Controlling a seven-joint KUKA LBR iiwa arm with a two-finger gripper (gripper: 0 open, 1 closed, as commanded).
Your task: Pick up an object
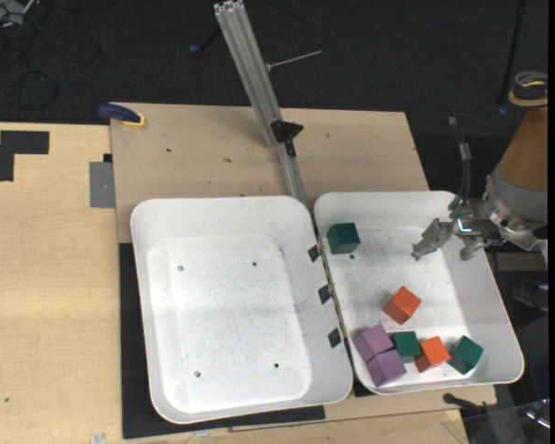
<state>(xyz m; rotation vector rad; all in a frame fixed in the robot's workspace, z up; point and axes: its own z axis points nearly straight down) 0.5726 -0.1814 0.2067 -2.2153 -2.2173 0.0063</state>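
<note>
We count two white bins side by side: the left bin (227, 313) and the right bin (444, 220). In the right bin we count seven blocks: three green, two orange and two purple. One green block (343, 238) sits alone near the bin's upper left corner, its faces roughly square to the bin walls. One orange block (402, 304) lies near the middle, turned like a diamond. The rest cluster along the near wall: two purple blocks (379, 353) touching one another, a green block (407, 344) just beside them, an orange block (432, 352) against that, and a green block (465, 353) at the right, turned at an angle. All the blocks look about cubic, so we see no long axis. The gripper (441, 240) hangs over the right bin's upper right part, pointing left and down, well apart from every block; its fingers look slightly parted with nothing between them.
</note>
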